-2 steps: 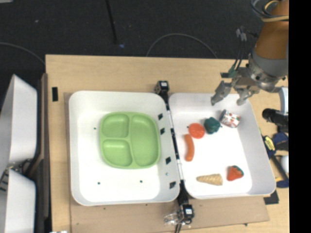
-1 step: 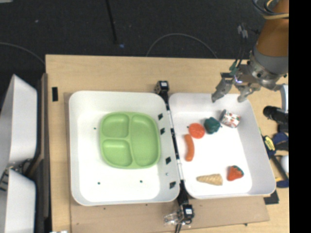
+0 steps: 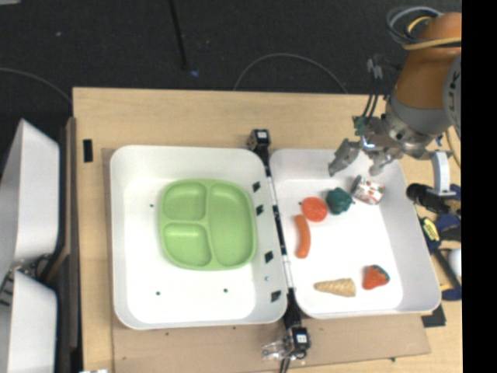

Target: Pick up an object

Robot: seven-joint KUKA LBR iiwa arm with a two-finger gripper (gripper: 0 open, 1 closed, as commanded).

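A red-and-white wrapped piece lies at the back of the right bin, just beside a teal lump and an orange ball. An orange carrot lies below the ball; a cone and strawberry sit near the front wall. The gripper hangs above the wrapped piece, fingers spread apart with nothing between them. The left bin on the desk holds a green plate.

No readable text, no labels, no numbers anywhere
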